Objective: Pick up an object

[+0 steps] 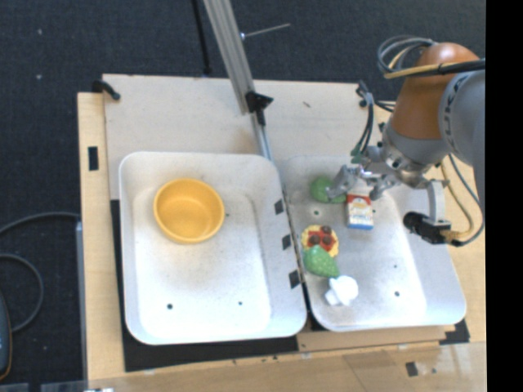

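Two white bins (245, 325) are seen on a pale tan bench (172, 113). A plain yellow-orange bowl (189, 210) is shown in the left one. In the right bin, colours are mixed — a green ball (320, 189), a white carton (359, 212) marked red and blue, a yellow toy (319, 239) spotted red, a green piece (320, 261), a white lump (342, 290). The arm (429, 96) is coloured grey and orange.

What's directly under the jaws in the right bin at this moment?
A small white, red and blue carton lies just below the gripper, with a green object beside it. The gripper body covers the carton's top edge, so any contact is hidden.
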Robot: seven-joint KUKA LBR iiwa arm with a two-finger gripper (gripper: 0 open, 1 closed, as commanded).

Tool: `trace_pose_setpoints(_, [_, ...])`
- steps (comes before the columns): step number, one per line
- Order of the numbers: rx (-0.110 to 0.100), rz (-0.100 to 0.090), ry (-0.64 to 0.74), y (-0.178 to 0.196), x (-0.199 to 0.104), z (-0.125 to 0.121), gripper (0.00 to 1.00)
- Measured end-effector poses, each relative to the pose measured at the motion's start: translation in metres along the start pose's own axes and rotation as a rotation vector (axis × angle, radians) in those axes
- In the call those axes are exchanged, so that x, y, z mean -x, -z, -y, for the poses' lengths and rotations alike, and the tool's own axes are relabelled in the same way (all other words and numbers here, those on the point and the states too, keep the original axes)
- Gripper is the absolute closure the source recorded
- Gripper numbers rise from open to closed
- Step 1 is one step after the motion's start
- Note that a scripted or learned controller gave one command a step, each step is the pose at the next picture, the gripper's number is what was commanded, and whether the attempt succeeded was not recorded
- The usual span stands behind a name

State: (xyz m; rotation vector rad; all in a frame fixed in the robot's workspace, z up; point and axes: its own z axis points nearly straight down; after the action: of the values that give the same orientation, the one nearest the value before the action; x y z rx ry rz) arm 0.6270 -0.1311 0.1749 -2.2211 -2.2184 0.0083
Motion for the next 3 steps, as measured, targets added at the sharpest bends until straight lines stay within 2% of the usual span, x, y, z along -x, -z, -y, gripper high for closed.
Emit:
trace_pose_setpoints(1, [0.005, 0.000, -0.001, -0.043, 0.009, -0.002, 0.00])
trace_pose_setpoints(2, [0.010, -0.001, -0.004, -0.031, 0.009, -0.004, 1.00])
trace_pose_setpoints(3, [0.013, -0.001, 0.004, 0.024, 0.005, -0.014, 1.00])
